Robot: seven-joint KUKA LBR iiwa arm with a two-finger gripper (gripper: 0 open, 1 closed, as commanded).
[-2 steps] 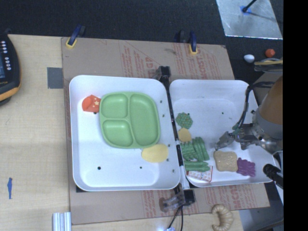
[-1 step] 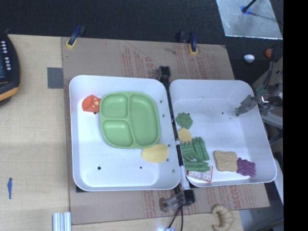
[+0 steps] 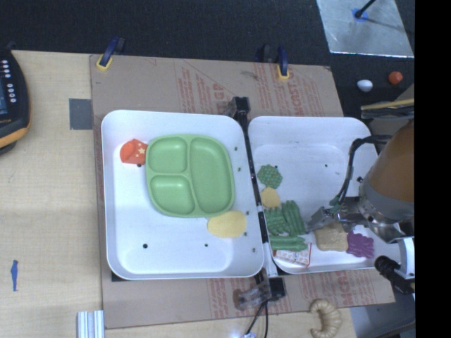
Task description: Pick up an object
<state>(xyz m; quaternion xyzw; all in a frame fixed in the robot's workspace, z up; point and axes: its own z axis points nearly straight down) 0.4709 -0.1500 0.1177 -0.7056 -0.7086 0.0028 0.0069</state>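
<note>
Arm (image 3: 394, 171) cut off at the right edge; its body hides the right bin's (image 3: 303, 129) far wall. Purple item (image 3: 361, 245) partly covered by the wrist; its kind cannot be told. Red toy (image 3: 132, 151) partly tucked under the green tray (image 3: 190, 174). Handheld controller (image 3: 10, 97) cut by the left edge.

A broad orange band (image 3: 396, 166) is seen at three o'clock on the arm (image 3: 391, 196); a grey collar is set beneath it; a black cable (image 3: 350, 166) is looped along its nine o'clock side; the hand (image 3: 325, 217) is formed of dull grey metal.
</note>
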